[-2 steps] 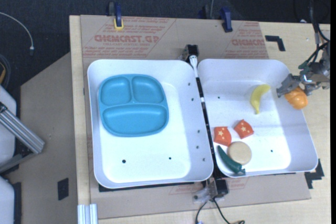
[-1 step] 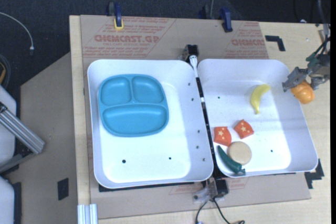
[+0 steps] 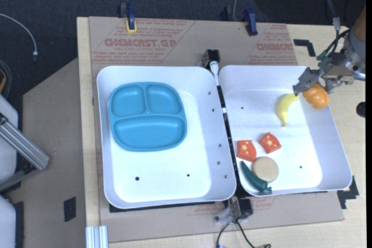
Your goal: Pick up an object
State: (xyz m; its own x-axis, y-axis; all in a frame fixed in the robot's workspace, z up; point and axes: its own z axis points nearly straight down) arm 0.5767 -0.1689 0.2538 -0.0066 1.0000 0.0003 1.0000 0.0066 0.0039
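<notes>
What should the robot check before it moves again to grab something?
1. End effector is over the right bin: ok.
2. Orange sits right under the end effector: ok.
3. Orange held between the fingers: cannot tell.
4. Banana lies just beside the orange, close enough to get bumped: not ok.
5. The two red pieces and the round tan piece lie apart from the end effector, nearer the bin's front: ok.
6. Blue tray lies in the left bin, out of the way: ok.
</notes>
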